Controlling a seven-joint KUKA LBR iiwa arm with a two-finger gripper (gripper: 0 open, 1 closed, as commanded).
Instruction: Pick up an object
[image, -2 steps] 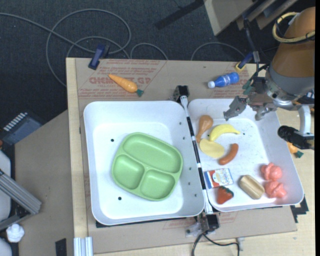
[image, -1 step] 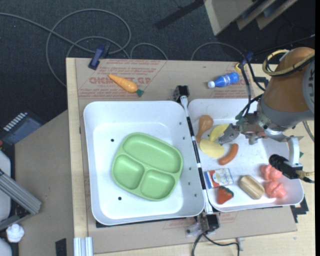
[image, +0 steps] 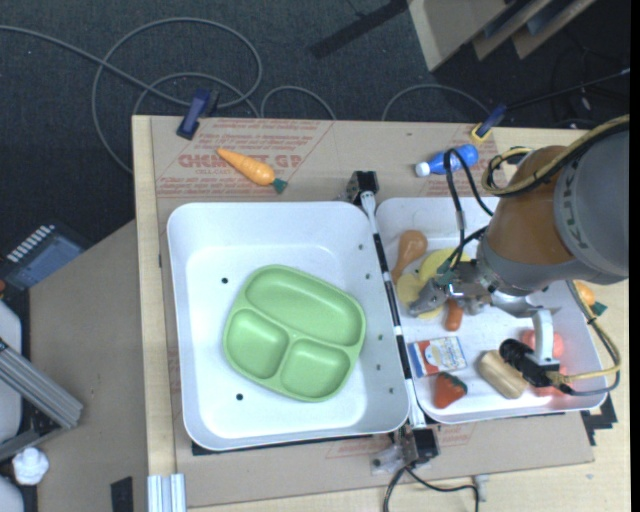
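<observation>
**Toy food crowded the right bin under the arm**

Toy food (image: 452, 317) lay scattered in the right bin (image: 500, 408), beneath the arm's wrist. The jaws, at the gripper (image: 432, 295), hung low over those pieces; whether they were open or closed could not be told. A green divided tray (image: 293, 332) sat in the left bin (image: 200, 240). A toy carrot (image: 248, 166) lay on the worktop (image: 160, 170) behind.

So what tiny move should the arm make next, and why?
Probably a short drop straight down. The gripper hangs low in the right bin, over a cluster of toy food: a tan piece, a yellow one and a small orange piece beside it. Nothing shows between its fingers, so lowering onto the cluster seems the sensible step.
</observation>
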